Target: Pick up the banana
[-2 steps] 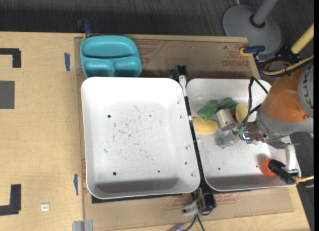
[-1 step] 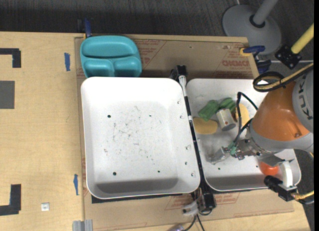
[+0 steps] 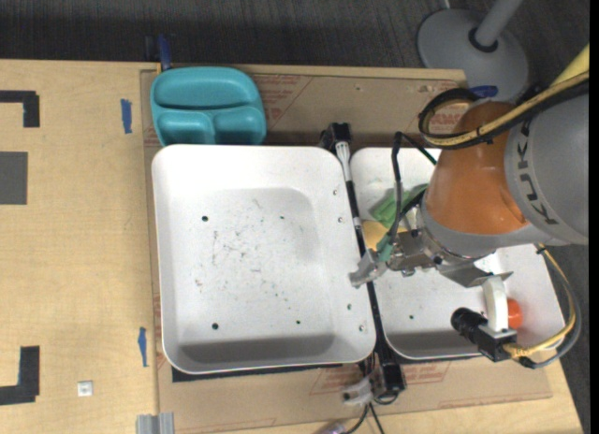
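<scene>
One brown bench (image 3: 75,236) fills the picture. Two white bins sit on it side by side. The left bin (image 3: 253,254) is in the middle of the frame. The right bin (image 3: 421,334) is at the right, partly under one grey and orange arm (image 3: 510,166). One teal tray (image 3: 208,107) sits at the top, just above the left bin. The gripper (image 3: 367,271) hangs low at the right bin's left edge. The banana (image 3: 375,233), a bit of yellow, peeks out just above the gripper, beside something green (image 3: 391,204).
</scene>
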You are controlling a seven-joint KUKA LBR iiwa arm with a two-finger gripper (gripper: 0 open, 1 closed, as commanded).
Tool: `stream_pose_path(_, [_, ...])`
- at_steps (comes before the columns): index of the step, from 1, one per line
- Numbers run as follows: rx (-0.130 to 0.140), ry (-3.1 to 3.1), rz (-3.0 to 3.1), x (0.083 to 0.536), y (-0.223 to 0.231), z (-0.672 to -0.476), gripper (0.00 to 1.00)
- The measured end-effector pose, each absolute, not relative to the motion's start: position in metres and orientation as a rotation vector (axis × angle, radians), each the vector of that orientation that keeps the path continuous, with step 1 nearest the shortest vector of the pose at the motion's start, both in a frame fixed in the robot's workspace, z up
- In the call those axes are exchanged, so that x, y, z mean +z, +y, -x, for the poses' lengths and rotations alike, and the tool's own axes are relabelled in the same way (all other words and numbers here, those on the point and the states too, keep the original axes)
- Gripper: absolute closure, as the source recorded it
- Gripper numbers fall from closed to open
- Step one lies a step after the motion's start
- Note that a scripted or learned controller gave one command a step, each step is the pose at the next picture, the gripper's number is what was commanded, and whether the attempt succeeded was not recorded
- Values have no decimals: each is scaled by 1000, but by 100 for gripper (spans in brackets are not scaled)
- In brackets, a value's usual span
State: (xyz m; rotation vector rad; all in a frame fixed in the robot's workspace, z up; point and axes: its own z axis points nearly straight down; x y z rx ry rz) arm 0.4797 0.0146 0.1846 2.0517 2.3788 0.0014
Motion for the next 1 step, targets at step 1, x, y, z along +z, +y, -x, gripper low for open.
stream_pose_path(1, [2, 2794, -1431, 194, 77, -480, 0])
